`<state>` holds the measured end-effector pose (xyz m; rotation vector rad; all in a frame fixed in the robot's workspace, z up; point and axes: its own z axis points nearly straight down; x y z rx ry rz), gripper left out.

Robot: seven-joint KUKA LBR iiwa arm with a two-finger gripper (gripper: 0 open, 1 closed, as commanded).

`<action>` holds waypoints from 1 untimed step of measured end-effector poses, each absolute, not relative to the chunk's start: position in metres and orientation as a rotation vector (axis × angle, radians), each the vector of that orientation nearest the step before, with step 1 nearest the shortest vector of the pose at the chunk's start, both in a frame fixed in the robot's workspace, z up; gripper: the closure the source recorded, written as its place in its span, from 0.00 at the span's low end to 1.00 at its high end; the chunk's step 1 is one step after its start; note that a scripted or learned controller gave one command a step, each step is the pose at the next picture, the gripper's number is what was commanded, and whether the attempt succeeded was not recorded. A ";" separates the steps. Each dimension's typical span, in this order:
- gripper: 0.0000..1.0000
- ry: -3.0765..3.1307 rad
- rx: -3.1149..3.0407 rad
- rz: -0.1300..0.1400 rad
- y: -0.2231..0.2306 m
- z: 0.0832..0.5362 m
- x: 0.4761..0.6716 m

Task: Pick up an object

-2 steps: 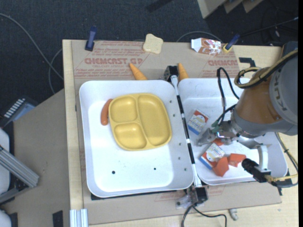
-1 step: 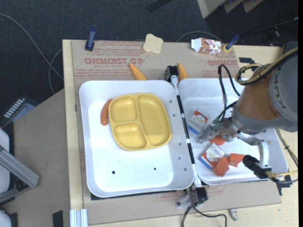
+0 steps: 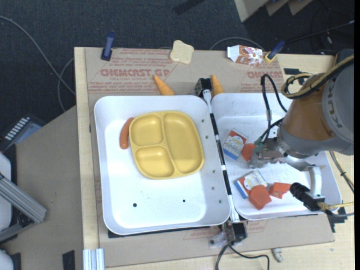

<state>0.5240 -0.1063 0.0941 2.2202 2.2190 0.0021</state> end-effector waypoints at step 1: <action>0.00 2.219 2.221 0.002 -0.106 0.094 0.524</action>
